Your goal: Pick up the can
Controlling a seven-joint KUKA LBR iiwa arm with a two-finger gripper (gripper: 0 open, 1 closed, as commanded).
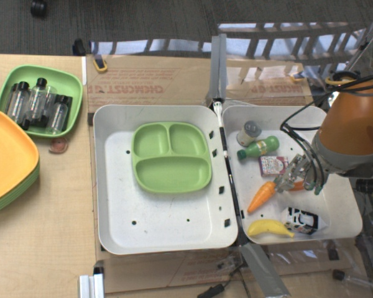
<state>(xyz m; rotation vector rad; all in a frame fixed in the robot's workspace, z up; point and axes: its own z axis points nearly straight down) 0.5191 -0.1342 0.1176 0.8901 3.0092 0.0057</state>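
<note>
Hovering low in the right bin (pixel 354 225), the claw (pixel 296 180) is being positioned; its state cannot be told. The can (pixel 252 129) is lying apart, requiring a reach.

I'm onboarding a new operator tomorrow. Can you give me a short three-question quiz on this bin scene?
1. Multiple choice: which bin holds the green divided tray? A) the left bin B) the right bin C) neither
2. True or false: the banana lies nearer the front edge of the right bin than the carrot does.
3. Short answer: what lies just beside the grey can, toward the front?

Key
1. A, the left bin.
2. True.
3. The green bottle; the gripper is further forward, near the carrot's top.
</note>
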